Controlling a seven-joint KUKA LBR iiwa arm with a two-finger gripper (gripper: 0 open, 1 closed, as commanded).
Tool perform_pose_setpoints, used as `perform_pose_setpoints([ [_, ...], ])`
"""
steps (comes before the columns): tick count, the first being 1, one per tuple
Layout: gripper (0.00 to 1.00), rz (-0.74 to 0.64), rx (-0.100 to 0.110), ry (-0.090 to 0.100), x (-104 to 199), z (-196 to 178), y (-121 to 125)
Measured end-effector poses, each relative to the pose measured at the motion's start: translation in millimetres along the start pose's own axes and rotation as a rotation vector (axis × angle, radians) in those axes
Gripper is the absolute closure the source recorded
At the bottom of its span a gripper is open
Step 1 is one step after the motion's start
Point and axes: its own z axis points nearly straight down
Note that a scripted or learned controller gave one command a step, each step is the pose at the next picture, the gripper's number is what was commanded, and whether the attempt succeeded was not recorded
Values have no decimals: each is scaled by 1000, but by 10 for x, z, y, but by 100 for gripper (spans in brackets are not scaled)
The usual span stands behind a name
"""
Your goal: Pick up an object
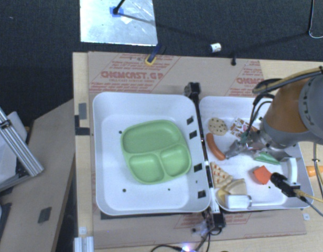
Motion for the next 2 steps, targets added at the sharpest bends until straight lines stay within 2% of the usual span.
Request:
perform_pose_setpoints([
  [1,100,0,-3,-1,-5,-116,8],
  [2,100,-1,-7,-2,-53,-751,14],
])
